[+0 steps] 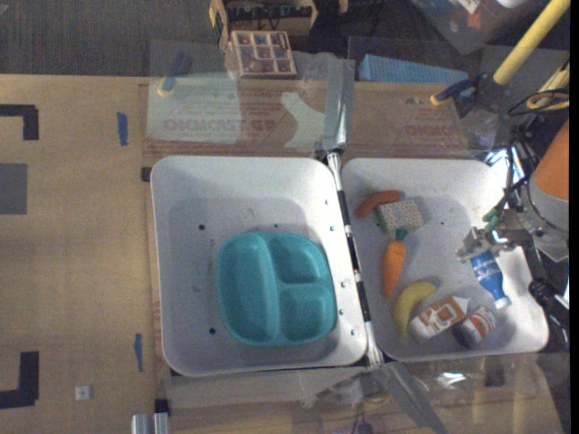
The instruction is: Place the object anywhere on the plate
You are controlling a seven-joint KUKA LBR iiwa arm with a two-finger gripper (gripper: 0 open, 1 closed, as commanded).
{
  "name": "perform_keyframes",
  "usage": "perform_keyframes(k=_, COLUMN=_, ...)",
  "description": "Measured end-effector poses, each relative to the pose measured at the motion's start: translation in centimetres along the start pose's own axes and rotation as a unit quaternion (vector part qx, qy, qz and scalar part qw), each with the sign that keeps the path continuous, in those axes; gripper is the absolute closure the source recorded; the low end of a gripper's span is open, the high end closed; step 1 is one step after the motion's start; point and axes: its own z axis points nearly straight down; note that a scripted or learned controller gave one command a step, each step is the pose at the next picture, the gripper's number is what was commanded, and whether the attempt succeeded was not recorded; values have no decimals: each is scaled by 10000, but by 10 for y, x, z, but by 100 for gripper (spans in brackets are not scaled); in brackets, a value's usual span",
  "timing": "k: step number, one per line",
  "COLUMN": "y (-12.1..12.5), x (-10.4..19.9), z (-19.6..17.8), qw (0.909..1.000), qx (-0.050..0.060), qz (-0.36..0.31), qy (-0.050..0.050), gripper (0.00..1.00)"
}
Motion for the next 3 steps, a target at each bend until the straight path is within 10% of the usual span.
perform_keyframes(k=2, y=38, x=156, z=-49, qw=9960, qx=-6, qz=-899, qy=9, gripper=100)
perform_keyframes(k=3, y=15, x=224, z=-19, qw=9938, qx=18, qz=-1115, qy=14, gripper=100)
